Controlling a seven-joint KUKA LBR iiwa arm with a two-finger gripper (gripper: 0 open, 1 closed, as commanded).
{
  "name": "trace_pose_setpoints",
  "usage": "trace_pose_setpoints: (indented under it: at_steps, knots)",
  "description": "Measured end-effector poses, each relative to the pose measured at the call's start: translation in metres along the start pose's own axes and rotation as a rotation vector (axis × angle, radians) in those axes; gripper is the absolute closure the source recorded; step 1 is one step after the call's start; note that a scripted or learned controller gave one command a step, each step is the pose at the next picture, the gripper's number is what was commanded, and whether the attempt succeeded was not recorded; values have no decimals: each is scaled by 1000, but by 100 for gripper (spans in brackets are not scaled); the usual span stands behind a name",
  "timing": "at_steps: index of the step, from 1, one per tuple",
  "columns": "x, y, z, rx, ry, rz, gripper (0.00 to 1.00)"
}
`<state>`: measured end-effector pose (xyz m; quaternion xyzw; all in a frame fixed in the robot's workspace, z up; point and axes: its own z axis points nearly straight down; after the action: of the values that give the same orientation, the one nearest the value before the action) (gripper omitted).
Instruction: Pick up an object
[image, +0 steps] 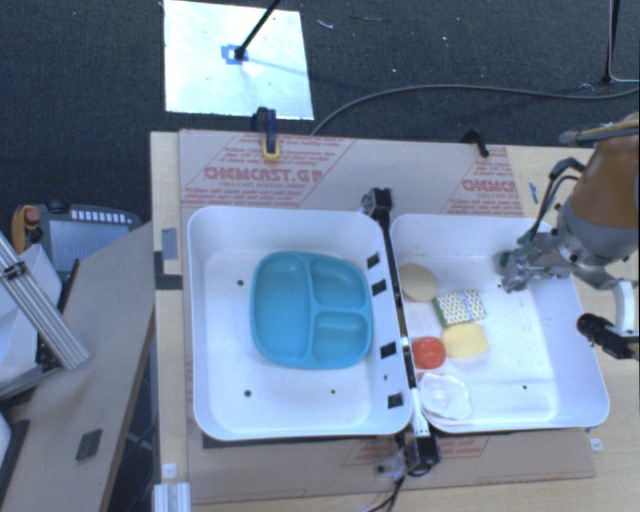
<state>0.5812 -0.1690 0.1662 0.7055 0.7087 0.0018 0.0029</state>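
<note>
In the right bin (560, 400), several small objects lie near its left wall: a tan round piece (419, 282), a patterned green-and-white block (460, 306), a yellow lump (465, 341), a red-orange ball (429, 352) and a white cup-like piece (445, 396). My gripper (512, 272) hangs over the upper right part of this bin, to the right of the objects and apart from them. Nothing shows between its fingertips.
The left bin (215, 300) holds a blue divided plate (310, 308). A black clip strip (392, 320) runs along the wall between the bins. A black part of the arm (606, 335) hangs over the right bin's right rim.
</note>
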Motion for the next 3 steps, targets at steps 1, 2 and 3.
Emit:
trace_pose_setpoints:
  at_steps: [1,2,3]
  knots:
    - [-2,7,-63,0,-1,0,100]
    - [-2,9,-117,0,-1,0,100]
    - [60,22,-109,4,3,-5,100]
